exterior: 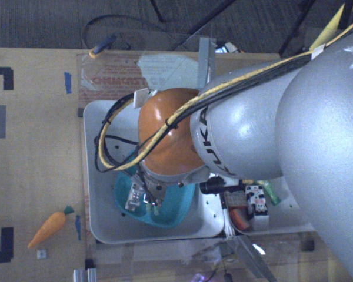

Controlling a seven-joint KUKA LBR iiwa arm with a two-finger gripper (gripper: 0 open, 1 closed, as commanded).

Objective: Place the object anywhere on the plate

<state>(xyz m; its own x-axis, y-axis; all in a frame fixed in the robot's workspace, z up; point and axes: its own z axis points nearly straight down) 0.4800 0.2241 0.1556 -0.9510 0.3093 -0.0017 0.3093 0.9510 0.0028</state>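
Plate (179, 210), teal, in left bin (100, 216) | gripper (146, 200) just above plate, grasp impossible to tell | carrot (47, 228) outside bin, well left of plate | risk: release lands nothing.

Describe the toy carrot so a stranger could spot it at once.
Start at the left white bin, then look past its left wall onto the bare wooden bench. Near that bin's lower left corner lies the carrot, tilted, orange with a green tip, just left of a small blue tape strip.
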